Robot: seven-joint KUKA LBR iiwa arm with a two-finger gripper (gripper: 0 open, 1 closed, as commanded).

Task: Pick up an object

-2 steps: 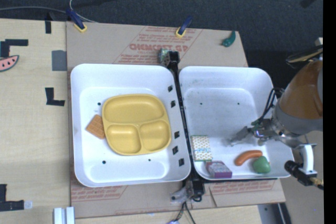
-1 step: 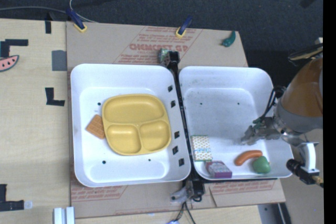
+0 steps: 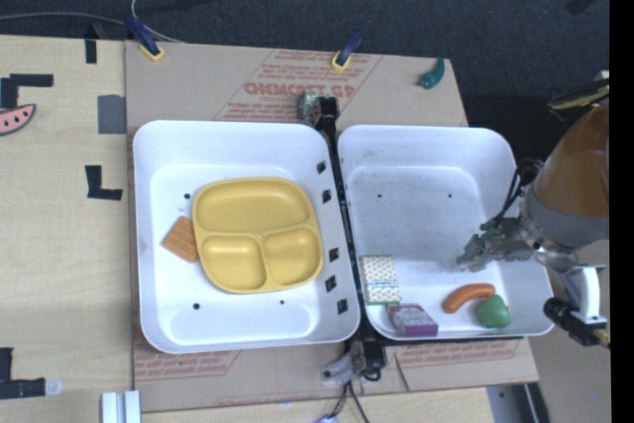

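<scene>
yellow tray (image 3: 260,234) sits in the left bin (image 3: 158,154), tool (image 3: 482,251) hovers low in the right bin (image 3: 416,149) near an orange sausage (image 3: 468,296) and green ball (image 3: 493,312)

Objects lying flat, all apart from my gripper (image 3: 475,255): orange sausage (image 3: 468,296) just below it; green ball (image 3: 493,312) beside the sausage; purple block (image 3: 412,320) and patterned packet (image 3: 380,276) farther left.

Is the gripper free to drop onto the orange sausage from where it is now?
Probably yes: the gripper hovers just above the sausage, nothing lies between them, though the green ball crowds its right end.
</scene>
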